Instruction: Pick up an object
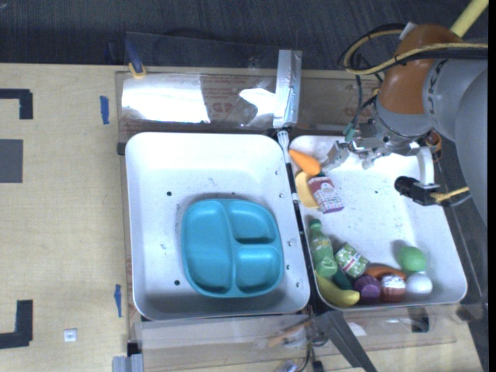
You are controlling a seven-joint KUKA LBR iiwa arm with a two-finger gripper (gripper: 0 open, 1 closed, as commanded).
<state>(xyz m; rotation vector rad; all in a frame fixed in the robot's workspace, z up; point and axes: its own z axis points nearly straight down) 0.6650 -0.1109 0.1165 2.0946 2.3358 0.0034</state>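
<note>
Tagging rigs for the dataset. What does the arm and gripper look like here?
Grey arm with an orange band above the wrist. Black and yellow cables loop over it. The gripper is metallic grey, with a black fitting beside it.

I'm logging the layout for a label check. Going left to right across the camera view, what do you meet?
Left white bin → blue divided plate → green bottle → purple toy → green ball.
</note>
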